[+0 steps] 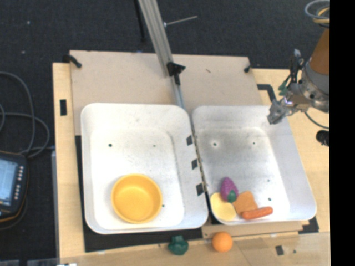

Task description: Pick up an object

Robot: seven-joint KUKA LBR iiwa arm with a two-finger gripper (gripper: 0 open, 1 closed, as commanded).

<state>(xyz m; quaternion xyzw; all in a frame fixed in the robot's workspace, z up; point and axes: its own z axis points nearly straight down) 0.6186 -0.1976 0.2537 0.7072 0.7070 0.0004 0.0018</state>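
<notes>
Bench with two white bins (pixel 138 112).
Gripper (pixel 275 115) aperture cannot be told; descent should be centred over the carrot (pixel 258 213).

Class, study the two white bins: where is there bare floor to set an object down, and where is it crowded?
Left bin: bare everywhere except its near corner, where the yellow bowl sits. Right bin: its far and middle floor, below the claw, is bare. Crowded: its near edge, where the purple piece, pale yellow piece, orange piece and carrot cluster.

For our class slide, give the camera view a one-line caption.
Arm's pincer hovers over the right bin's far corner; toy food clusters at its near edge; yellow bowl in left bin.
</notes>
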